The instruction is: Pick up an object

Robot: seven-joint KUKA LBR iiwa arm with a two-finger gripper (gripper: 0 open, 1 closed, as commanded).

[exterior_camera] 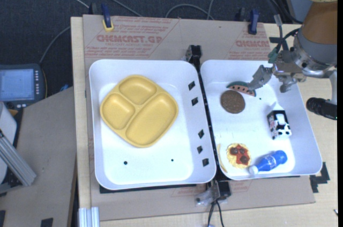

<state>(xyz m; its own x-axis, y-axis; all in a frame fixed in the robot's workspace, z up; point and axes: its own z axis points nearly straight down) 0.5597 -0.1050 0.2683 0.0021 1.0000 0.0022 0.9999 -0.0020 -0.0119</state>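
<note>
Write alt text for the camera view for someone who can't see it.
A grey arm's end effector hovers over the right white bin, which holds a watermelon slice, brown disc, toy cow, small pizza and blue bottle. The left bin holds a yellow divided plate.

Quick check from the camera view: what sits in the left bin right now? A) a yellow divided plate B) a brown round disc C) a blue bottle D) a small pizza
A: the yellow divided plate lies alone in the left bin.
</note>
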